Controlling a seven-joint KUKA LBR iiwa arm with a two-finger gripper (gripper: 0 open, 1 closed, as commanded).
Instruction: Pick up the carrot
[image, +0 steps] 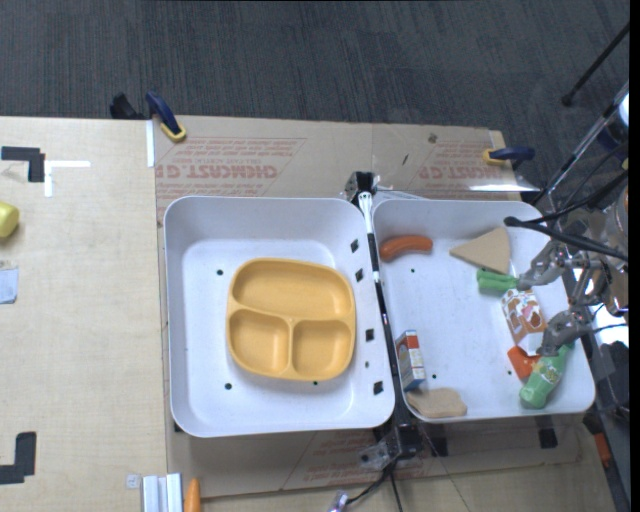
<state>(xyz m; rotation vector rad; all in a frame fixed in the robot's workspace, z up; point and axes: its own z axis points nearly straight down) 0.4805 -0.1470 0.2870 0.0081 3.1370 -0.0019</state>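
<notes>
We see two shallow white bins of smooth plastic, with rounded corners, side by side on a pale wooden table (80, 350) over a sheet of brown printed cardboard (250, 165). The left bin (190, 330) holds a matte yellow tray (292, 318), roundish and split into three compartments. We take the right bin (470, 330) as our landmark. Near its top left corner lies a glossy reddish sausage (405, 245), curved. By its top right corner rests a flat tan wedge (485, 250) like a slice of bread, with a short green cylinder (493, 282) just below it. Along its left wall stands a small printed box (410, 358), and at its bottom edge lies a tan, rough-looking flat piece (437, 403). By its right wall lies a crinkled printed packet (523, 312). The carrot (520, 360) is a small orange piece near the bin's lower right corner, mostly hidden, touching a green bottle (541, 384). The metal pincer (555, 300) hangs over the bin's right side, just above the carrot; we cannot tell how it stands.
</notes>
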